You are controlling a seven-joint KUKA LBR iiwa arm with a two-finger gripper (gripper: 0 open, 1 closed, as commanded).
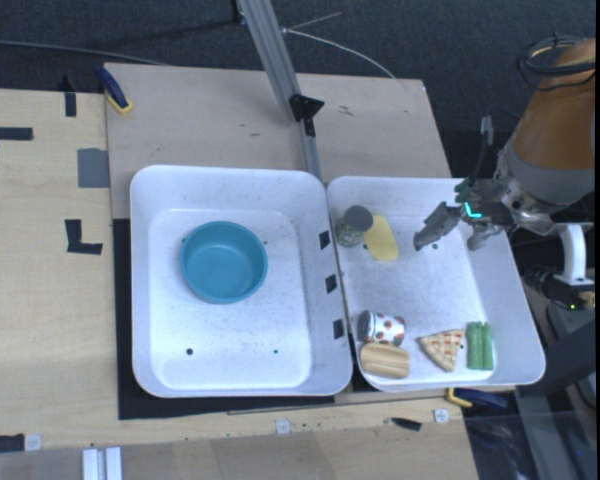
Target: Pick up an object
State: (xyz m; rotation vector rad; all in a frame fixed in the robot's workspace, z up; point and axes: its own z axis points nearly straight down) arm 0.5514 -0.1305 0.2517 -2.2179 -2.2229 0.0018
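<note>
Several objects are sitting in your right bin (500, 298): a yellow piece (382, 238) touching a grey cup (356, 222) near the top left, then a small can (381, 327), a bread roll (384, 361), a pizza slice (442, 348) and a green block (478, 345) along the bottom. Your gripper (442, 226) is hovering over the upper right part, fingers spread, gripping nothing. Left bin (160, 268) is holding a blue bowl (224, 261).

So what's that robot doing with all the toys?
It's trying to pick something up. The arm reaches in over the right bin, and its gripper hangs above the bin floor near a yellow toy and a grey one. Nothing is in its grasp yet. A cup, bread, pizza slice and green piece lie near the front. The left bin holds a blue bowl.
</note>
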